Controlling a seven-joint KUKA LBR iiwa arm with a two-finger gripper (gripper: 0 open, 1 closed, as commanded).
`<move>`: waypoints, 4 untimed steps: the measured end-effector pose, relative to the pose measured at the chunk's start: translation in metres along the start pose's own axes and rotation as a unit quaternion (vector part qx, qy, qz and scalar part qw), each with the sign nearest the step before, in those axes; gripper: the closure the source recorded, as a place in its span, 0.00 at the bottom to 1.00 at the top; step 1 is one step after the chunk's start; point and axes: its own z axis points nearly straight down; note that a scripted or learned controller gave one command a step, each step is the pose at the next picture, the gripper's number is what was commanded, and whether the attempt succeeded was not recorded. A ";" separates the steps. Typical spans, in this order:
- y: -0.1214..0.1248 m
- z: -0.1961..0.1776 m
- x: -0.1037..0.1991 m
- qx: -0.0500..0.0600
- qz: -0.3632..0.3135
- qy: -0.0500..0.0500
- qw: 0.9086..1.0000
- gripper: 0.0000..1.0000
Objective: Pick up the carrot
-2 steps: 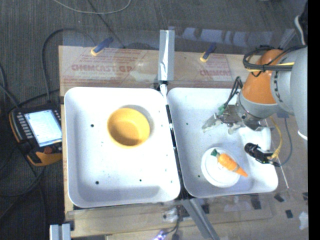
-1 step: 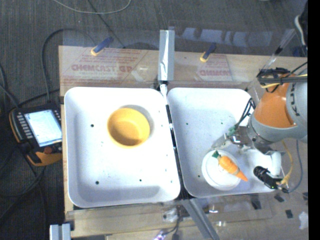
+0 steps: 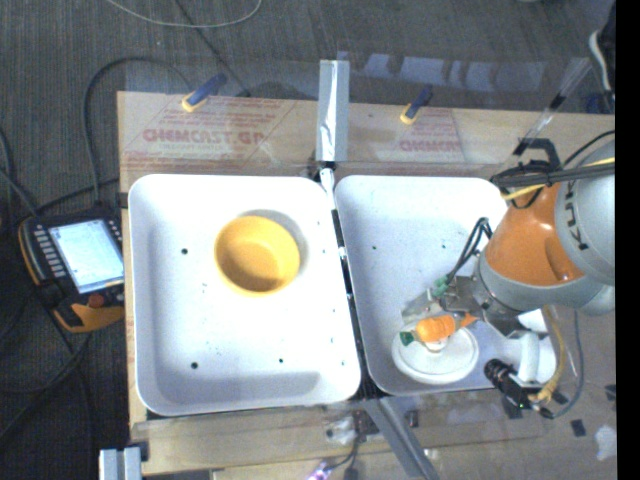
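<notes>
At gripper [image 3: 432, 313], carrot [image 3: 435, 329].

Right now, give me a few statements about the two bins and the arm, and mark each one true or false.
1. The yellow bowl sits in the left bin. True.
2. The carrot lies in the left bin. False: it is in the right bin, over a white plate.
3. The gripper is down at the carrot. True.
4. The yellow bowl is stacked on the white plate. False: they are in separate bins.
5. The arm reaches over the left bin. False: it is over the right bin.
</notes>
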 end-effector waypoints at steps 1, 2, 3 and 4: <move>0.001 -0.010 0.000 0.000 0.000 0.001 1.000 1.00; 0.010 -0.092 0.062 0.011 -0.107 0.004 0.994 1.00; 0.010 -0.092 0.061 0.011 -0.106 0.004 0.994 0.00; 0.000 -0.039 -0.011 0.014 -0.024 0.002 1.000 0.00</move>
